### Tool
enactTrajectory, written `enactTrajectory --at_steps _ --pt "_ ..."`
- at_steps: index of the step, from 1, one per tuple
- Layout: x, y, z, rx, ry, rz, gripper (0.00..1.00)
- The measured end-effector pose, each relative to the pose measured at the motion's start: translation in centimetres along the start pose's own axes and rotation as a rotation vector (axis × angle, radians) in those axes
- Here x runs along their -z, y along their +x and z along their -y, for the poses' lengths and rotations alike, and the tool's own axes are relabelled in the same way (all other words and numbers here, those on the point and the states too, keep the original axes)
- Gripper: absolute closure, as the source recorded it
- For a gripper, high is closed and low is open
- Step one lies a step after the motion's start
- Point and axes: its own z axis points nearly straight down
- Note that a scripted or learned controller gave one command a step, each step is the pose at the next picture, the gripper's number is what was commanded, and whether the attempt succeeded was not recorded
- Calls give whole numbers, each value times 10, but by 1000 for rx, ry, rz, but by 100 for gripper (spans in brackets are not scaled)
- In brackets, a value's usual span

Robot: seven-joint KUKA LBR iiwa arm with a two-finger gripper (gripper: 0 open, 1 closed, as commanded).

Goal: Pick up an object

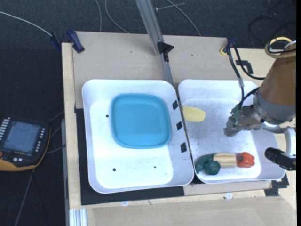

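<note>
My gripper (pixel 233 124) hangs over the right side of the right bin (pixel 214 99), pointing down and to the left. A pale yellow piece (pixel 194 114) lies at the bin's left wall, well left of the gripper. Along the bin's near edge lie a dark green lump (pixel 208 165), a tan wooden stick (pixel 225 160) and a red tomato-like piece (pixel 245 159), below the gripper and apart from it. I see nothing between the gripper's tips.
The left bin (pixel 96 140) holds a square blue plate (pixel 141 120). A metal pole (pixel 149 18) slants in from the top toward the divide between the bins. A pendant (pixel 21 142) lies on the floor at the left.
</note>
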Motion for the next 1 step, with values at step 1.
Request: enactTrajectory --at_steps 1 --pt "-9 0 0 0 5 -1 100"
